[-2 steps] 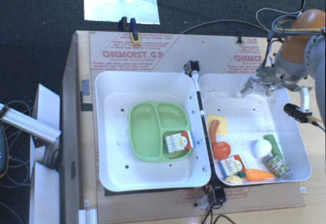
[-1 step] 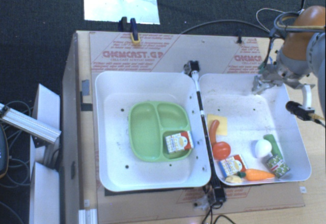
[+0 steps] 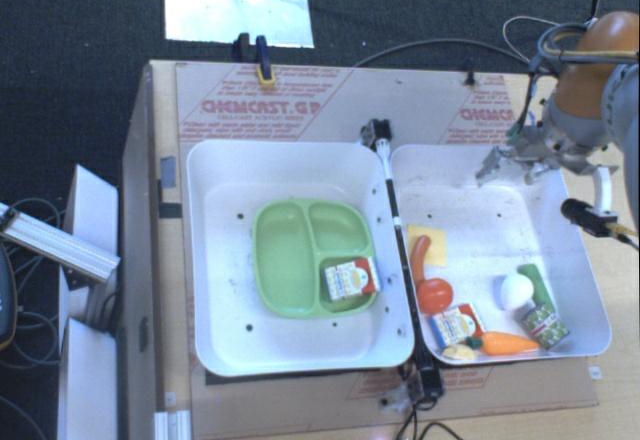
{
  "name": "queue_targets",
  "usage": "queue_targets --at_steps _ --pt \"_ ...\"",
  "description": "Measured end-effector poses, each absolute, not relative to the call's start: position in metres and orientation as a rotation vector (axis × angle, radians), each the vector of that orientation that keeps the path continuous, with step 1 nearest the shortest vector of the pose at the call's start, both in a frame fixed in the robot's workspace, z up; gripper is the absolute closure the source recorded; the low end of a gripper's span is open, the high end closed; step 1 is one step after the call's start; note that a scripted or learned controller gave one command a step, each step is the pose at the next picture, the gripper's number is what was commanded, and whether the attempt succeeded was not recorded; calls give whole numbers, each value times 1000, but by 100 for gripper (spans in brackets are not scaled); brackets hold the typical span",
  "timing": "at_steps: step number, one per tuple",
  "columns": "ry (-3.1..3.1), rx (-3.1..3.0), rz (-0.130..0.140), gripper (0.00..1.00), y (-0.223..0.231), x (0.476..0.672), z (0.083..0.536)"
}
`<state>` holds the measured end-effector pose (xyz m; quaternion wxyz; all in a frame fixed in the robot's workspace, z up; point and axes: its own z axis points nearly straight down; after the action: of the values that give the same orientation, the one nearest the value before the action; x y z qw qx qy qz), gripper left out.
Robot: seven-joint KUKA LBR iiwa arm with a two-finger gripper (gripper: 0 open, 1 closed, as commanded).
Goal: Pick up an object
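One gripper (image 3: 510, 161), grip state unclear | over right bin's far edge | carrot (image 3: 508, 342) well apart

I'm seeing a green plate (image 3: 290, 268) in the white left bin (image 3: 215, 228), and an orange carrot (image 3: 510, 342), red tomato (image 3: 434, 295) and white egg (image 3: 516, 290) in the right.

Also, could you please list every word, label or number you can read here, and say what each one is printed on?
"CHEMCAST GP", in red, repeated across the protective film on the clear board behind the bins; the small print around it is too blurred to read.
Small carton on the green plate: print too small to read.
Second carton and green bottle in the right bin: labels unreadable.
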<state>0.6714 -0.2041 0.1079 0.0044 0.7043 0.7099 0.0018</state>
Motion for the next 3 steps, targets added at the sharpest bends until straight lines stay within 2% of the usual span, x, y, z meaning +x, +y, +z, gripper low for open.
queue_targets --at_steps 1,2,3 --pt "2222 2202 8 100 -205 673 120" --pt "2223 2202 8 0 -204 672 120" --pt "2221 2198 11 100 -205 674 131"
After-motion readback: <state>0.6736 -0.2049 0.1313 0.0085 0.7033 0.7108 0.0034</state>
